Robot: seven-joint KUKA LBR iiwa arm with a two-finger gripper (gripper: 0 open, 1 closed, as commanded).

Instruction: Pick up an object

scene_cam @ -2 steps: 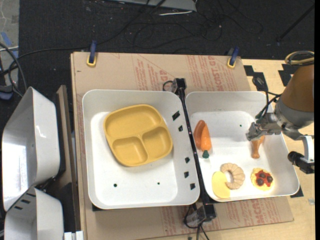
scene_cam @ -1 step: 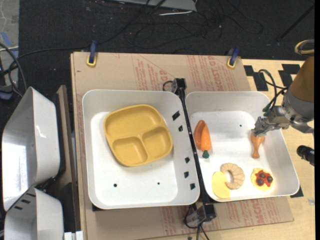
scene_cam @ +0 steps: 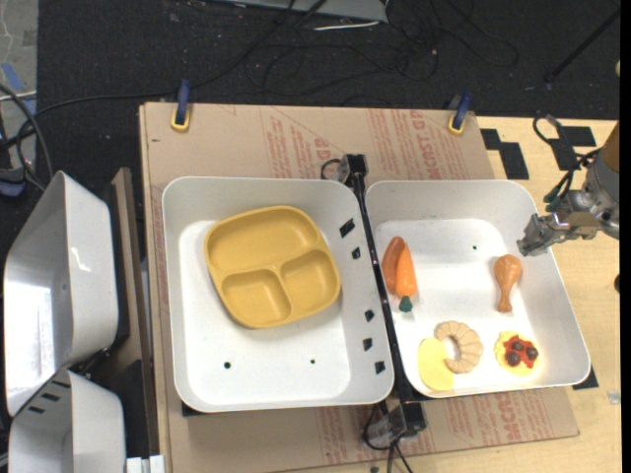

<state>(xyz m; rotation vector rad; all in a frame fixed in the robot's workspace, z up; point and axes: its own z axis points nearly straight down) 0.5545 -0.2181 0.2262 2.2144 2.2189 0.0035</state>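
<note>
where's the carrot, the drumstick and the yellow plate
carrot (scene_cam: 399,267), camera view, middle of the orange body
drumstick (scene_cam: 508,276), camera view, the meaty upper end
yellow plate (scene_cam: 271,264), camera view, ridge where its three compartments meet

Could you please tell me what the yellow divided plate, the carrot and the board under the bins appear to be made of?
The yellow divided plate looks like moulded plastic with a matte finish: uniform colour, soft rounded ridges. The carrot seems to be a plastic or rubber toy, smooth with a faint sheen; I cannot tell which. The board looks like raw cardboard: tan, dull, with printed red lettering.
</note>
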